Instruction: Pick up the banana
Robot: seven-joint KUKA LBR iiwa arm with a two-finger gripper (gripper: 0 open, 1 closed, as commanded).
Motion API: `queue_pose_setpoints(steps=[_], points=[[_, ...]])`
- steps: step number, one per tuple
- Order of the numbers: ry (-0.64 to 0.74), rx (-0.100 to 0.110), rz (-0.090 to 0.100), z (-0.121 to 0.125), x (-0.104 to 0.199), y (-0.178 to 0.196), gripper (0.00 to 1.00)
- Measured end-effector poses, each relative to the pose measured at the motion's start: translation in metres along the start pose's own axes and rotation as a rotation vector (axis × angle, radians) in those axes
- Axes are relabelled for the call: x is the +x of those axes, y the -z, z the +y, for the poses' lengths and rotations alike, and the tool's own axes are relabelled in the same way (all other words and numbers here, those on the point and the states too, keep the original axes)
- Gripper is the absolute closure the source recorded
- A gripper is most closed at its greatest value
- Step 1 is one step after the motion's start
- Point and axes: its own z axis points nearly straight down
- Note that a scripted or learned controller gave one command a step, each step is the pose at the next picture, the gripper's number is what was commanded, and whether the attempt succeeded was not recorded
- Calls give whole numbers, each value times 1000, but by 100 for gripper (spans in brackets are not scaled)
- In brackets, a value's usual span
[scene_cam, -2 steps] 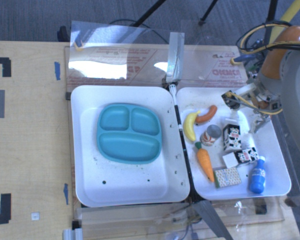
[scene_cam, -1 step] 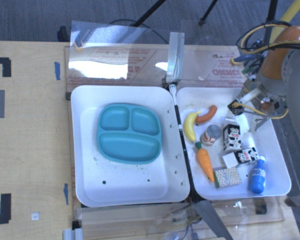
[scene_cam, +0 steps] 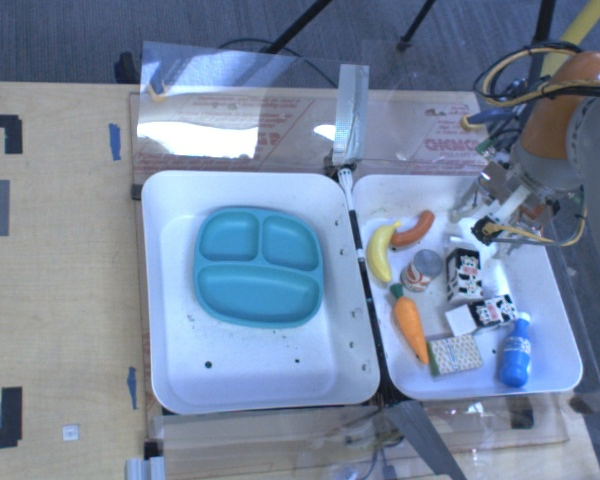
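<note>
Banana (scene_cam: 380, 252) in right bin (scene_cam: 560, 313)

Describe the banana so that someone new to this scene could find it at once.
Of the two white bins, take the right bin, the one crowded with small items. The banana lies at its upper left, close to the wall shared with the other bin. It is the only yellow curved piece, beside a reddish sausage and above the orange carrot.
</note>
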Motion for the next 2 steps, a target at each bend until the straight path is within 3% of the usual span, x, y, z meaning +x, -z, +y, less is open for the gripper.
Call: queue_pose_setpoints(steps=[1, 2], points=[[-230, -29, 1, -90, -41, -2, 0], [-320, -33, 1, -49, -12, -2, 0]])
